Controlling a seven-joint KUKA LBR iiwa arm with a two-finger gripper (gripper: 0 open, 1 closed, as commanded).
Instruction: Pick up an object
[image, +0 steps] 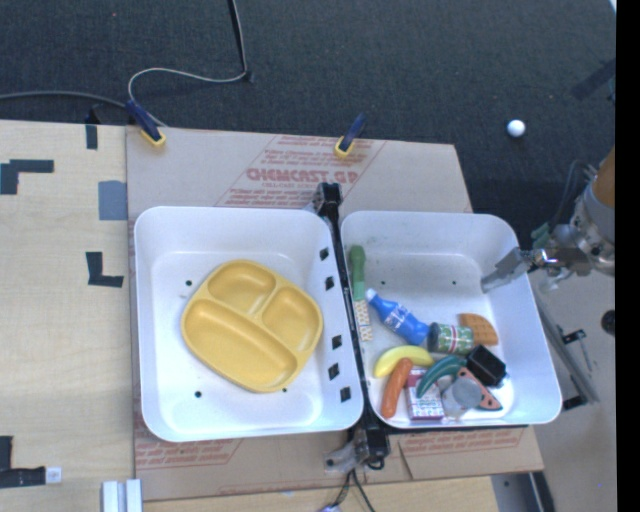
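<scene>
The claw (503, 272) hangs over the right bin's (430, 235) far-right rim; I cannot tell its spread.

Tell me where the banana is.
The banana lies in the right bin, near its front left, between the blue bottle and the orange sausage-shaped toy.

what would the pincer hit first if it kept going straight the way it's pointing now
The pincer points left and slightly down, over the right bin's right rim. Carried on, it would probably meet the bin's bare white floor before the blue bottle; depth is unclear.
</scene>
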